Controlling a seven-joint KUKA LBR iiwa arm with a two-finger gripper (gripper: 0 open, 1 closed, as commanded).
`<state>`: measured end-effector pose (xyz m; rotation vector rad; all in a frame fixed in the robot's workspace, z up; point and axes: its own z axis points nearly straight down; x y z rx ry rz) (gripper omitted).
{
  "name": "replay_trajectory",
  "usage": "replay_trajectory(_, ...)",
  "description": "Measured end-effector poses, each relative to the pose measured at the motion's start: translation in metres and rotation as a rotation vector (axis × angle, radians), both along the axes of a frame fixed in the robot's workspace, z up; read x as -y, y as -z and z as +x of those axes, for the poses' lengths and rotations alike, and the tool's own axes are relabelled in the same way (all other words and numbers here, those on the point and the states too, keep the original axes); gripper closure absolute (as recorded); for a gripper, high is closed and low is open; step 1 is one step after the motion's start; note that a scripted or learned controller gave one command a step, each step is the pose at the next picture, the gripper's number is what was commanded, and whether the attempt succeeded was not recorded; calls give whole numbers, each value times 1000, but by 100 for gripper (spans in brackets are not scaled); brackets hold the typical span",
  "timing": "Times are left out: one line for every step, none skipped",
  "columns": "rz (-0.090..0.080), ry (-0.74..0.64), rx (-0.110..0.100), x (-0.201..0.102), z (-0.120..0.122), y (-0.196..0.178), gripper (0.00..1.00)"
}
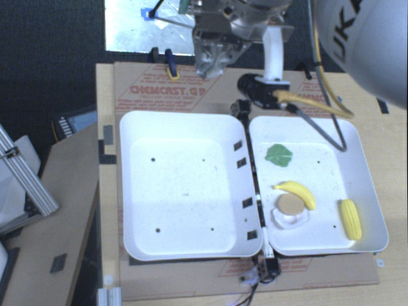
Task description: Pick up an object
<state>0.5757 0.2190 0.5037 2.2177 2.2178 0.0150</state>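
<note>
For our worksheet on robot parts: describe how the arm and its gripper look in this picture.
The arm has a bulky pale grey rounded casing with dark letters "UKA" visible. The gripper is a boxy silver-grey metal head tapering downward. A yellow cable and a grey one run nearby.

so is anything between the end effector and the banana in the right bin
Nothing visible blocks it. The end effector hangs above the bench's far edge, beyond both bins. The banana lies uncovered in the right bin, with a round tan piece touching its near side.

Grey arm with black lettering, yellow cable.
</note>
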Motion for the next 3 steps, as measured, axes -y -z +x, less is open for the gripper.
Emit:
replay_trajectory(-9, -1, -27, -11, -23, 209, 100)
replay_trajectory(0, -4, -4, -16, -15, 150, 100)
replay_trajectory(1, -1, 7, -14, 67, 50, 100)
